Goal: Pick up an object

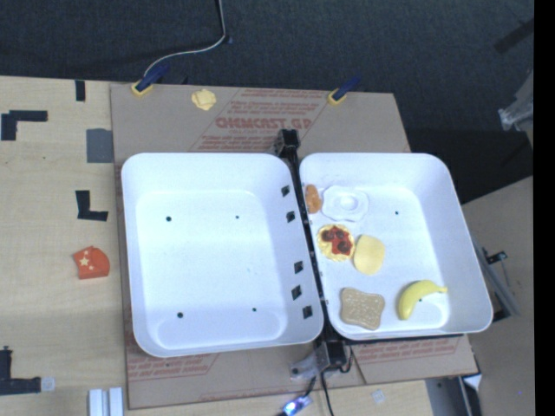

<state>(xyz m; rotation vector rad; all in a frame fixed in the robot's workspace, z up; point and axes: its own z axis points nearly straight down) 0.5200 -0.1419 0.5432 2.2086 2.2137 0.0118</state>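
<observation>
The cardboard sheet [260,120] printed with red lettering lies under both bins and is clamped at its far corners, probably to keep it from sliding. On it the left bin [139,232] shows a bare white floor marked with four small dark dots. The right bin [455,232] carries all the toy food, and the pieces bunch toward its left wall and near edge, leaving the right and far parts of its floor open. That open floor gives room for a descent from the right, where the arm reaches in.

Any of the pieces would serve the task. The banana [418,298] lies near the near-right corner, just beside the rim, so fingers closing there have little clearance on that side. The bread slice [362,308] lies to its left, also close to the near wall. The pale yellow round piece [368,255] touches the pizza-like disc with red topping [336,242]; separating them may be awkward. The fried egg [346,204] sits farther back, and the small orange piece [313,199] lies against the divider.

Only a pale fragment of hardware [519,111] is at the far right, well apart from the bins; whether the gripper is open or closed, I cannot tell.
</observation>
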